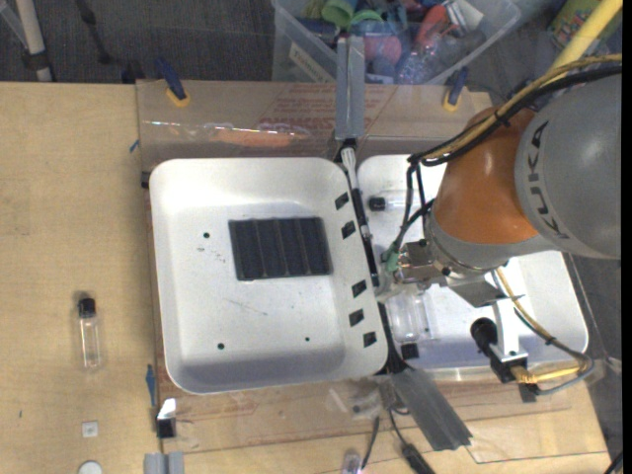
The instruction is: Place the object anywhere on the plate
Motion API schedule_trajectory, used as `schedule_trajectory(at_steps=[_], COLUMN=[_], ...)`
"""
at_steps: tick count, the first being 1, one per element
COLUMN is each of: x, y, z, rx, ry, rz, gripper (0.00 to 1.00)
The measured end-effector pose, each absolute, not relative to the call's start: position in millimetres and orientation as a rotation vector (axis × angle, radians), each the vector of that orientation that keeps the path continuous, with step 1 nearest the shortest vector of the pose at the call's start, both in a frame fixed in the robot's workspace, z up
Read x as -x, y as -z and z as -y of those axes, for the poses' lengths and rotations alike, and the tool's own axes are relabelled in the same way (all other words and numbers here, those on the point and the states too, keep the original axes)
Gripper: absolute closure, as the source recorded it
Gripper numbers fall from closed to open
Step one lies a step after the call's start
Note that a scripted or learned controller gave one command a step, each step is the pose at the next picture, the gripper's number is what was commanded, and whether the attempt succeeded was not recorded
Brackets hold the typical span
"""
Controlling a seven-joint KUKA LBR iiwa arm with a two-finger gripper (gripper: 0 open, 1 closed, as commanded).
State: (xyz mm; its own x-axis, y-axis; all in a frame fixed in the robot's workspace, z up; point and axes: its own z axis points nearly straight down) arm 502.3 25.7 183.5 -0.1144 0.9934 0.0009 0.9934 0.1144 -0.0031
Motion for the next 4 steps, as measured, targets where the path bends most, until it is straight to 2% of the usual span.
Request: schedule_trajectory(at_steps=[1,2,3,4], x=[-479.1,-551.5,-490.3,-485.1], y=[-244.1,-238.4,-187.2,-98.7], z=[-82.3,-103.9,-146.4,-186.4], rx=[2.356,2.198,2.358,2.773], ry=[-0.002,-0.001,-0.006,0.007], rz=[2.077,2.245,2.072,1.478], gripper=[1.0,1.0,1.0,1.0])
